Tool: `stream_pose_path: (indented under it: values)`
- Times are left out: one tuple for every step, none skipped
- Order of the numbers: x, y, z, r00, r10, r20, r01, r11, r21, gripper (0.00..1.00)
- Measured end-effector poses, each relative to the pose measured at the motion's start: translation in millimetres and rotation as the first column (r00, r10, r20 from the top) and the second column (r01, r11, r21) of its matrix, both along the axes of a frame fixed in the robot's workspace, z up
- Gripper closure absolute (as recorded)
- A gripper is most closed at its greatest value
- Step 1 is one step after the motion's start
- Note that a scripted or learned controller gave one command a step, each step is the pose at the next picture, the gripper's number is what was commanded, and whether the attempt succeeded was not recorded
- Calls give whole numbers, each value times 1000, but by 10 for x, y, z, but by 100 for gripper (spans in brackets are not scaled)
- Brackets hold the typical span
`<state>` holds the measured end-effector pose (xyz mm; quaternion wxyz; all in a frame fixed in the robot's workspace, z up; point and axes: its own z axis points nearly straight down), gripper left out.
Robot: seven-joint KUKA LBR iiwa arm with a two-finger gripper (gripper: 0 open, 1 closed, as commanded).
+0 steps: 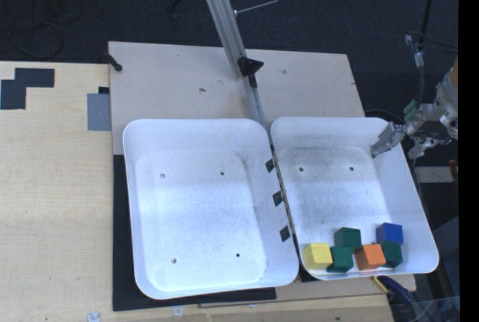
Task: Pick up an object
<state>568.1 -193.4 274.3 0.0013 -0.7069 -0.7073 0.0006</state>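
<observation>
my gripper (389, 139) hovers at the right bin's (352, 135) far corner; can't tell how it's set. the blocks huddle in the near corner; the blue block (390, 232) looks least crowded, so i'd descend squarely over it.

It looks like a robot lab: two white bins (198, 208) sit on a plain wooden bench (179, 81), with a metal pole (224, 21) and cables (30, 21) on the dark floor.
</observation>
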Motion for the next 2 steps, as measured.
stream_pose_path:
  values:
    - [0, 0, 0, 1000, 0, 0, 0, 1000, 0, 0]
    - [0, 0, 0, 1000, 0, 0, 0, 1000, 0, 0]
